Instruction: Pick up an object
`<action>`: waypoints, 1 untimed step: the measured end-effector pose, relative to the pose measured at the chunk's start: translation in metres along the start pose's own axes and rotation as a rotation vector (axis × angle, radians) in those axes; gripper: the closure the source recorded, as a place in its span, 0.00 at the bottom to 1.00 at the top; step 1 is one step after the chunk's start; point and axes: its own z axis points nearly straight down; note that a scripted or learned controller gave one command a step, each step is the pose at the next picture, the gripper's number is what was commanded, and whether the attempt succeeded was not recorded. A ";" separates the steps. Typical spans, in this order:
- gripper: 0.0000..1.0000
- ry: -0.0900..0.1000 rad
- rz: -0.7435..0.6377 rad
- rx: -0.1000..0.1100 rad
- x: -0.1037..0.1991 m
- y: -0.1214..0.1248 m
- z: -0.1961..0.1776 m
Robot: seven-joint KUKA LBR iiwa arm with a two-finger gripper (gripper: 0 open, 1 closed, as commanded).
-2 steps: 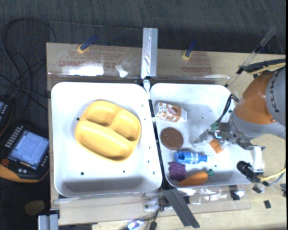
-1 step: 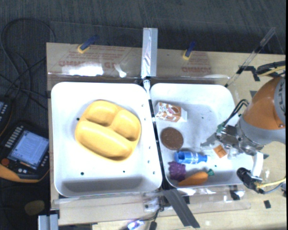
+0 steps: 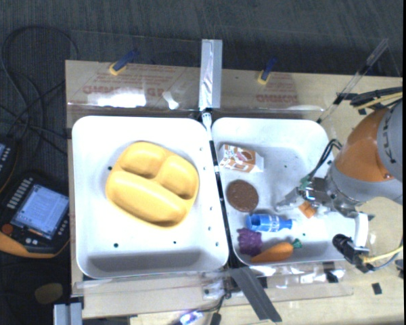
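A grey KUKA arm with an orange band reaches in from the right over the right-hand bin (image 3: pixel 311 131), its gripper (image 3: pixel 306 196) low near the bin's right side; whether it is spread or pressed together cannot be told from this slanted overhead view, and nothing is visibly caught in it. A small orange piece (image 3: pixel 307 210) lies just beside it. The likeliest candidates sit near: a blue bottle (image 3: pixel 269 222) lying on its side, a toy carrot (image 3: pixel 276 252) along the front wall, a purple grape cluster (image 3: pixel 250 239) touching the carrot's blunt end, a brown disc (image 3: pixel 243 196) and a small printed carton (image 3: pixel 239 158) toward the divider. A large yellow bread-shaped loaf (image 3: pixel 152 183) fills the middle of the left bin (image 3: pixel 88 249).

The risk here appears to be crowding: bottle, grapes and carrot lie packed together, so a descent could nudge one aside, and the round bottle seems apt to roll or slip out of a pinch.
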 end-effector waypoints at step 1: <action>1.00 0.003 -0.001 -0.005 0.002 0.002 -0.009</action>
